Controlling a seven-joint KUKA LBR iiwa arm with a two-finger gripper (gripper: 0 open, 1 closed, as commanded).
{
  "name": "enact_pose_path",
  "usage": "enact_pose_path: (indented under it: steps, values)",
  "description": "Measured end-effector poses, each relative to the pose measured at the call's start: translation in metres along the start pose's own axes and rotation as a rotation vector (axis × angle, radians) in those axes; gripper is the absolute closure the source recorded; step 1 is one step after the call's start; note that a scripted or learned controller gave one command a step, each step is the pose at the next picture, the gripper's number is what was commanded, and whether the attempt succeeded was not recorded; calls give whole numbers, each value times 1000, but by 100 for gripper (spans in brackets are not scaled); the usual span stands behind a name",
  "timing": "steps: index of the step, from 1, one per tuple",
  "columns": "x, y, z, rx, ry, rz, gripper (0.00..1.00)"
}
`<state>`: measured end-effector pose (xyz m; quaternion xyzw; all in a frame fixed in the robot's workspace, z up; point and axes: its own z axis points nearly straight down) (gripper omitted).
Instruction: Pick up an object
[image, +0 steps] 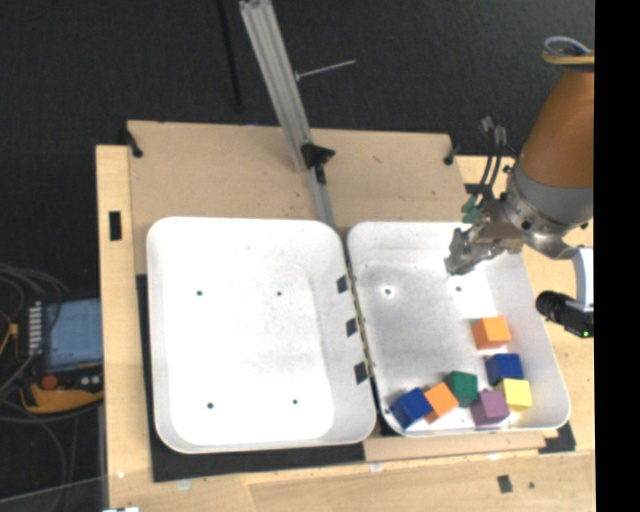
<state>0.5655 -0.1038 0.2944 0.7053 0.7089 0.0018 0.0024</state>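
My end effector (462, 258): above the right bin's (420, 310) far side; grip state I cannot tell.
Orange block (490, 332): nearest, standing alone.
Handling: likely light, rigid; I'd pinch opposite flat faces.

You are looking at a grey arm with an orange band (562, 110) running off the view's right side. Its metal claw (462, 256) is too small and blurred for judging. A purple cube (490, 407) is partly covering the green cube (462, 384).

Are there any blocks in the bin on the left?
No, the blocks, like the orange block and yellow block, all sit in the right bin.
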Motion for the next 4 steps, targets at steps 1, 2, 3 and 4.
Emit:
enact_pose_path:
  steps: [1,2,3,4]
  values:
    - [52,-10,1,5,0,0,100]
    - [95,-14,7,6,0,0,100]
    - [142,-26,13,7,1,0,100]
    - [187,-42,26,7,1,0,100]
